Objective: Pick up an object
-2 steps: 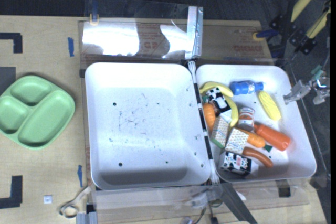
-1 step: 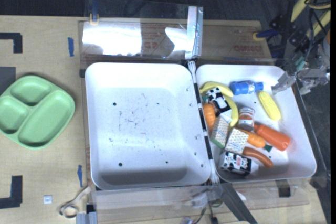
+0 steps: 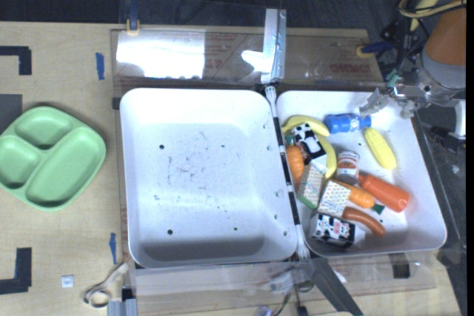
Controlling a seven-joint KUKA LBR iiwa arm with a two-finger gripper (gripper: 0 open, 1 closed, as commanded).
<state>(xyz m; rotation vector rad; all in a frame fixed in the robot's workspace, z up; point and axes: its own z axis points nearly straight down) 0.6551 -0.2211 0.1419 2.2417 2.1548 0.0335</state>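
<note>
arm [image 3: 442, 55] above right bin [image 3: 429, 229] | fingers: cannot tell open or closed | risk: toys [image 3: 333, 174] piled close, grab may slip

Both white bins [image 3: 196, 103] look like smooth plastic, the left one scuffed with faint grey marks across its floor. The tabletop [image 3: 59, 55] is pale, matt wood. That green divided plate [image 3: 48, 155] has a soft plastic sheen. The toy food is mostly glossy plastic, like the yellow corn [image 3: 381, 148] and the orange bottle [image 3: 385, 192]. Behind the bins a clear sheet [image 3: 192, 48] glares hard.
</note>
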